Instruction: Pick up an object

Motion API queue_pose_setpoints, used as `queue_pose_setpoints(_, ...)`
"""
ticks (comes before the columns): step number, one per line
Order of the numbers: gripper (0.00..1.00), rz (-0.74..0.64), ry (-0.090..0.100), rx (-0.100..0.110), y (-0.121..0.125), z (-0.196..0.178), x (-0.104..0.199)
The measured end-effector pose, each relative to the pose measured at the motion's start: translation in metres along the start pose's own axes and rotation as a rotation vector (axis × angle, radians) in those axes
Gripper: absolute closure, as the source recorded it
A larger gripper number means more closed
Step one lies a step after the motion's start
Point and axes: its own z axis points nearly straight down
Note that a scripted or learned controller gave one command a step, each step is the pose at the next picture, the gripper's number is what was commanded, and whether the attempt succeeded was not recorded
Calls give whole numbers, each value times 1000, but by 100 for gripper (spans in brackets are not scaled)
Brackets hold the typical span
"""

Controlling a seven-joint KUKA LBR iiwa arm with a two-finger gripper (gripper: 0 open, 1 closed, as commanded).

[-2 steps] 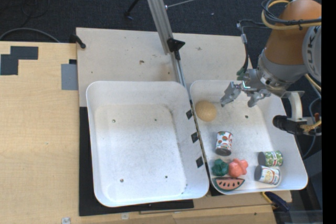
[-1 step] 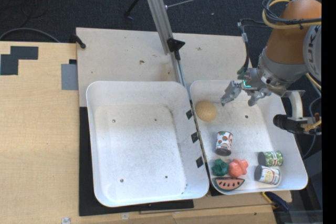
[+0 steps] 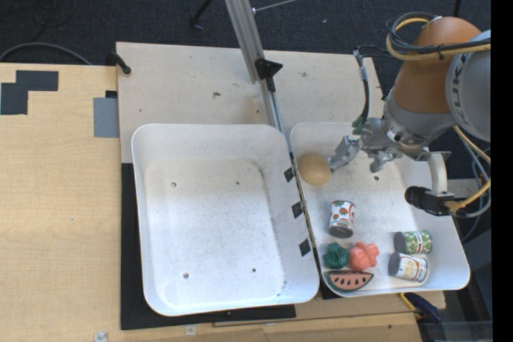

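Observation:
My gripper (image 3: 362,159) hangs over the upper part of the right bin (image 3: 449,272), fingers spread apart with nothing between them. A tan round ball (image 3: 313,170) lies just left of the left fingertip, near the bin's left wall. Lower in the same bin stands a small can with red spots (image 3: 342,218). Below it are a green toy (image 3: 336,256), an orange-red toy (image 3: 364,255) and a watermelon slice (image 3: 350,281). Two more cans, one green (image 3: 414,241) and one yellow-and-white (image 3: 409,267), lie at the lower right.
The left bin (image 3: 160,148) sits beside the right one, split from it by a strip with black clips (image 3: 294,208). A slanted aluminium rail (image 3: 240,12) rises behind the bins. The arm's orange band (image 3: 437,64) and cables hang at the right.

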Motion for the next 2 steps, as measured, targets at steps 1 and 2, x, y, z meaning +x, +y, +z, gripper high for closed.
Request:
queue_pose_setpoints(1,0,1,0,0,5,51,-7)
queue_pose_setpoints(2,0,2,-1,-5,5,92,-6)
